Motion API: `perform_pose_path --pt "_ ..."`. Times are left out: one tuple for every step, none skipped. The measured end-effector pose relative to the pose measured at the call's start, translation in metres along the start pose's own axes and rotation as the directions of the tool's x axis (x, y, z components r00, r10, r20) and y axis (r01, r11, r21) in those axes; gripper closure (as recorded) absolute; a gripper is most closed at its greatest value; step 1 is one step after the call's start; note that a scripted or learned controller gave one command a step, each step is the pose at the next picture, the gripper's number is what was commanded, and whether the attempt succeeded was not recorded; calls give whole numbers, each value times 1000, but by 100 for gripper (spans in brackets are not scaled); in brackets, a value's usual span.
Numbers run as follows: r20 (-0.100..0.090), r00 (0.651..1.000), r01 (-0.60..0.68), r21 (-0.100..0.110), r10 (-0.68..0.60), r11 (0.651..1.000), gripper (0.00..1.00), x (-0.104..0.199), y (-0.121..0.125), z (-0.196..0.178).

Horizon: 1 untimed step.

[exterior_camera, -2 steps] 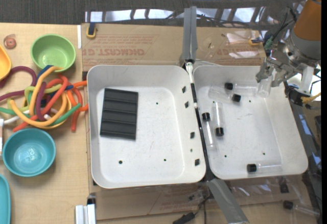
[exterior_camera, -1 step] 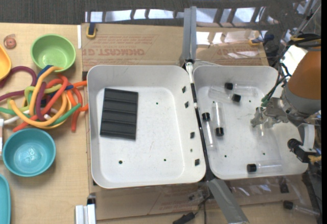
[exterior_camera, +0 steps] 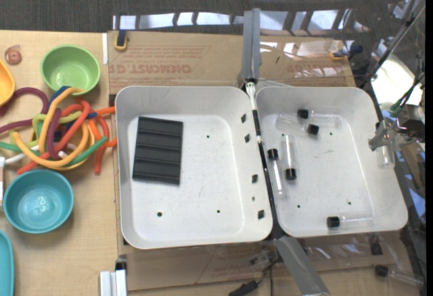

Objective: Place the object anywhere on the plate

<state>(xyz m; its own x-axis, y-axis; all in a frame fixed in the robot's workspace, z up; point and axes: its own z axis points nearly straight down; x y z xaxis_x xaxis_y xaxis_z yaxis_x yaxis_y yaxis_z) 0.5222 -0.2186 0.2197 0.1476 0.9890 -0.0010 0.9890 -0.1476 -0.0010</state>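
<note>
A black ribbed rectangular plate (exterior_camera: 157, 150) lies flat in the left part of the left bin (exterior_camera: 203, 234). Nothing rests on it. Several clear plastic tubes with black caps lie scattered in the right bin (exterior_camera: 379, 217). Two of them (exterior_camera: 318, 115) are near the bin's back. Two more (exterior_camera: 288, 156) lie side by side close to the divider between the bins. One tube (exterior_camera: 352, 222) lies along the front wall.
On the wooden bench to the left stand a green bowl (exterior_camera: 70, 70) and a teal bowl (exterior_camera: 38, 200), with a tangle of coloured ropes (exterior_camera: 64, 132) between them. Cardboard (exterior_camera: 176, 61) lies under the bins. A small metal fitting (exterior_camera: 385, 140) sits at the right bin's right rim.
</note>
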Motion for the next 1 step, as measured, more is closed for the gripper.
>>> perform_pose_path --pt "-2 996 86 2 -86 996 100 23 -49 48"
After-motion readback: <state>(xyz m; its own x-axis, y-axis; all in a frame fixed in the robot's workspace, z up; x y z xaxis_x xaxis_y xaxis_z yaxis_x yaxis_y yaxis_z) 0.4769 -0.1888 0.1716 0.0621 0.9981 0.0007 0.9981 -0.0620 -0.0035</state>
